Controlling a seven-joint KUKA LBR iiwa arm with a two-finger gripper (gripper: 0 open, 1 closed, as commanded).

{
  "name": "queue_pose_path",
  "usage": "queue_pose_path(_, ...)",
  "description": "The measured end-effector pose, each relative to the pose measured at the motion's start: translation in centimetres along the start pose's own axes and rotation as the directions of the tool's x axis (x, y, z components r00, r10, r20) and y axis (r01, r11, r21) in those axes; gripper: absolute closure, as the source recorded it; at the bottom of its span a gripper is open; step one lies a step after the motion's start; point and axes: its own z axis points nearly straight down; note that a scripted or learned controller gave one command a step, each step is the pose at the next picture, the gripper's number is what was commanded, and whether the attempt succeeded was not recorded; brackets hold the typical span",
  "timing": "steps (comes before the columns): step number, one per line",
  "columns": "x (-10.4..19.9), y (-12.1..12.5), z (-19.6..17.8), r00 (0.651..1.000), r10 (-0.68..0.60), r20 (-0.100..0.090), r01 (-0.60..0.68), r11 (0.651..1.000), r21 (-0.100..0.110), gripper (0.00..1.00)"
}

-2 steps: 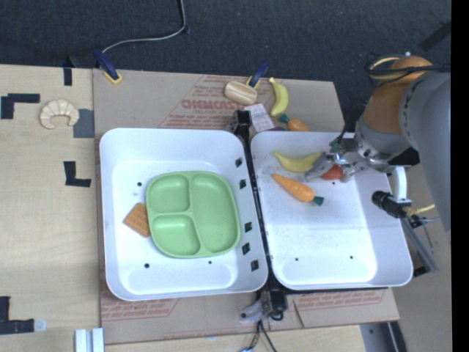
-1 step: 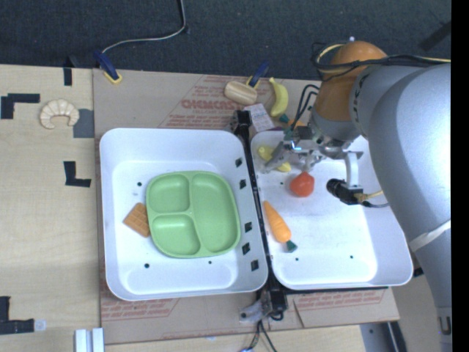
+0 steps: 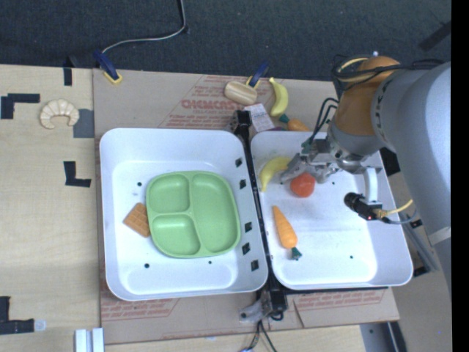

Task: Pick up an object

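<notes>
The gripper (image 3: 306,169) hangs low over the right bin (image 3: 344,266), directly above a red tomato (image 3: 302,187) and just right of a yellow banana (image 3: 272,170) lying against the bin's left wall. Whether anything sits between its fingers I cannot tell — the wrist and its dark fittings cover that spot.

The tomato looks like the likely target. To take it well, the arm should come straight down with the tomato centred, because a round, smooth fruit will squirt sideways under an off-centre squeeze. The banana is close enough to get nudged or caught along with it, so approaching from the open right side seems safer.

An orange carrot (image 3: 284,229) lies apart, nearer the bin's middle — an easier fallback. The left bin (image 3: 124,270) holds a green divided plate (image 3: 193,214) and a cracker-like piece (image 3: 137,219).
</notes>
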Motion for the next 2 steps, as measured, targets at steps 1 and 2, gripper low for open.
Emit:
queue_pose_path(1, 2.83, -1.20, 0.01, 1.000, -0.001, 0.000, 0.001, 1.000, -0.001, 0.00)
queue_pose_path(2, 2.85, -1.18, -0.96, 1.000, -0.002, 0.000, 0.002, 1.000, -0.001, 1.00)
